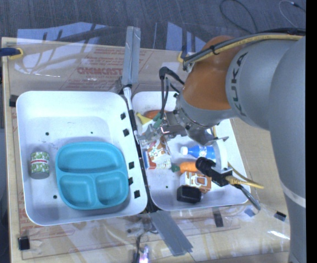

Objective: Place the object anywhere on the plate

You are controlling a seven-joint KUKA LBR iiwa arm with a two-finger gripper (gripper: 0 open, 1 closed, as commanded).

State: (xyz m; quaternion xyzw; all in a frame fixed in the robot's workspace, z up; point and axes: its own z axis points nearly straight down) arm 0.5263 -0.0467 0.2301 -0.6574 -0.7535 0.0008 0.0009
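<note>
At the left of the frame, the left bin (32,106) holds a small green and white can (39,164) standing near its left wall, and just to the right of the can lies the blue plate (91,174), a tray with three compartments, resting flat on the bin floor in the lower middle left of the picture. A grey divider bar (131,56) runs down between the two bins. Right of it, the right bin (230,200) holds a clutter of small things: a red and white packet (158,153) near its left wall, a carrot (187,167) and an orange box (198,181) toward the middle, a black block (189,194) near the bottom edge, and a blue and white bottle (199,150) further right. The gripper (161,126) hangs over the upper left part of this bin, directly above the packet and well apart from the plate. Whether it grips anything, I cannot tell. The arm (241,75) fills the upper right.
</note>
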